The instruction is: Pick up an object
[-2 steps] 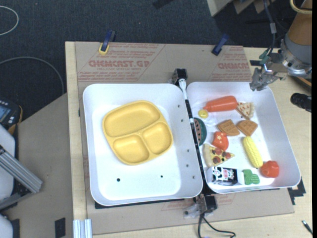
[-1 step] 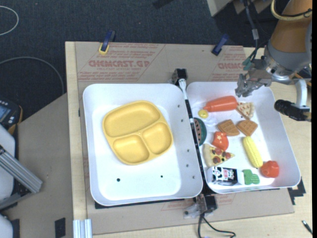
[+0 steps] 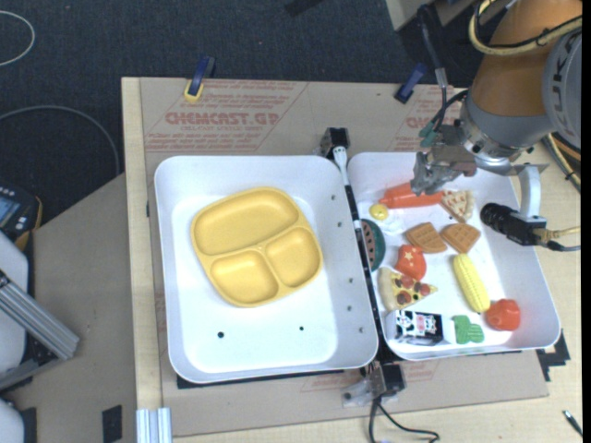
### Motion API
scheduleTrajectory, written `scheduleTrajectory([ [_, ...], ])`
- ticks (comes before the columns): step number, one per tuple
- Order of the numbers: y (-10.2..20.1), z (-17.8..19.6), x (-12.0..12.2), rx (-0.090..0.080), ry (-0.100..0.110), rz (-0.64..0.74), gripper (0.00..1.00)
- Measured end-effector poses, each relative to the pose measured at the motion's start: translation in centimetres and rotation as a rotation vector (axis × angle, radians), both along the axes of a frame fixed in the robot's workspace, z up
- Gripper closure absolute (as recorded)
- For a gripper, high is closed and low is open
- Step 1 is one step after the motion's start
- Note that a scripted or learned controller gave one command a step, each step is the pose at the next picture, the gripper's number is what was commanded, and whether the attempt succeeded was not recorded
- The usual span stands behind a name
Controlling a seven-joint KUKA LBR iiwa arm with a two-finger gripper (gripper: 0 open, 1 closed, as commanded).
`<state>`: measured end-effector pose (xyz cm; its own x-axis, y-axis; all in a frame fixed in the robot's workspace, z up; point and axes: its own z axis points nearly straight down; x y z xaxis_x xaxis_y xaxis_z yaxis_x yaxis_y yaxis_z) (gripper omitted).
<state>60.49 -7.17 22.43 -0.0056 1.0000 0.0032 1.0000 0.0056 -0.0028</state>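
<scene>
Tabletop [image 3: 138, 247]: 2 shallow white bins side by side. Left bin [image 3: 175, 201] carries 1 yellow divided plate [image 3: 256, 245] with 3 compartments, lying near the bin's middle.

Right bin [image 3: 540, 303] carries the toy foods. Count:
- 1 orange carrot [image 3: 406, 196], at the far end of the bin, lying roughly crosswise.
- 1 small yellow round piece [image 3: 379, 212], just beside the carrot's left end.
- 1 pale waffle-like wedge [image 3: 456, 203], to the right of the carrot.
- 2 brown cracker-like pieces [image 3: 426, 237] and [image 3: 461, 237], side by side at mid-bin.
- 1 green slice [image 3: 371, 245] against the left wall.
- 1 red strawberry-like piece [image 3: 412, 262].
- 1 pizza slice [image 3: 409, 291], just below the red piece.
- 1 yellow corn cob [image 3: 472, 282], lengthwise along the bin.
- 1 red tomato-like piece [image 3: 503, 315], near corner on the right.
- 1 green block [image 3: 467, 329], beside the tomato-like piece.
- 1 black-and-white packet [image 3: 418, 326], near edge.

Arm: 1, reaching in from the right, orange band above the wrist. Pincer [image 3: 430, 181] hangs over the far end of the right bin, its tip directly at the carrot's right end. Contact with the carrot cannot be confirmed, and I cannot tell whether the pincer is spread or closed; nothing is visibly held between its tips.

2 clamps [image 3: 195, 81] and [image 3: 410, 83] sit on the far edge of the board.
</scene>
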Motion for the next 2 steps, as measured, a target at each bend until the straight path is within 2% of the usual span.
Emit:
scheduleTrajectory([
  [1,5.2,-1.0,-1.8,0.0,0.002,0.0,1.0],
  [2,5.5,1.1,-1.3,-0.003,-0.006,-0.004,1.0],
])
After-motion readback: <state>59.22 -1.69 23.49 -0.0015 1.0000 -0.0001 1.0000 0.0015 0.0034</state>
